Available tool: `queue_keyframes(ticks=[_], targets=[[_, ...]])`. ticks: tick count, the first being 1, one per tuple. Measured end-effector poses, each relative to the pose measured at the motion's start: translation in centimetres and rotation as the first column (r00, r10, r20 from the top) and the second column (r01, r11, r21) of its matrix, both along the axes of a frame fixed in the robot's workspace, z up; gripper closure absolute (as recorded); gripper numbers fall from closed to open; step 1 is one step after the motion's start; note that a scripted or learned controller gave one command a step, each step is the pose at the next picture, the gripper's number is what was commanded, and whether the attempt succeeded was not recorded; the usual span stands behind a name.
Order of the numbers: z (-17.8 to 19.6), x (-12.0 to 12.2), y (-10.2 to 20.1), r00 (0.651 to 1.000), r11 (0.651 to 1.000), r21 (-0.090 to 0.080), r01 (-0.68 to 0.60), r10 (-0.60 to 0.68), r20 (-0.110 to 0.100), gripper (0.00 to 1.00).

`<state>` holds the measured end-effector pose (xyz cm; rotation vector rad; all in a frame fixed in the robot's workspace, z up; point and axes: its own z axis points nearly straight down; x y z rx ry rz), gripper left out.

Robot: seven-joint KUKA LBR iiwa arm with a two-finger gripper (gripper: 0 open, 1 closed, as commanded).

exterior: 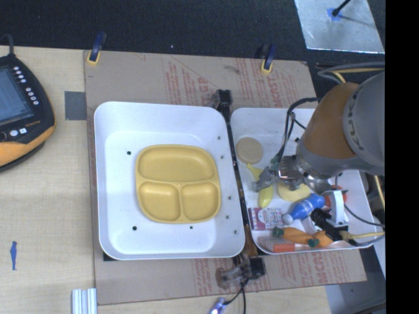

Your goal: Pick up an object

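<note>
We see the arm (pixel 340 133) reaching in from 3 o'clock and hanging low over the right bin (pixel 262 120), with the hand (pixel 273 174) down among the clutter near the middle of that bin. The arm's own body covers much of the hand, so we cannot tell how it stands or whether anything is caught in it.

The thing nearest the hand is a yellow banana-like piece (pixel 265 195). It lies just at 6 o'clock of the hand, close to the bin's left wall. Its long axis runs roughly from 12 to 6 o'clock, a little tilted, and the lower end points toward a flat red-and-white packet (pixel 260 219). At 12 o'clock of the hand lies a tan round disc (pixel 249 150), apart from the rest.

We think several things can go wrong here. The objects are crowded: a blue bottle (pixel 308 208) and an orange carrot-like piece (pixel 302 235) lie toward 4 and 5 o'clock, and another yellow object (pixel 293 191) sits partly under the arm. A closing hand may pinch two things together, or push the banana piece against the wall so that it slips out. If the hand closes along the long axis and not across it, the grip is probably weak.

The left bin (pixel 111 175) holds a yellow divided tray (pixel 178 182), well apart from all this.
</note>
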<state>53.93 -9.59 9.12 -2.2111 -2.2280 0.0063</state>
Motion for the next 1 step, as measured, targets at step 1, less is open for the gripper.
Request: queue_keyframes(ticks=[1], targets=[[1.04, 0.01, -0.14, 1.000, 1.000, -0.001, -0.001, 0.001, -0.001, 1.00]])
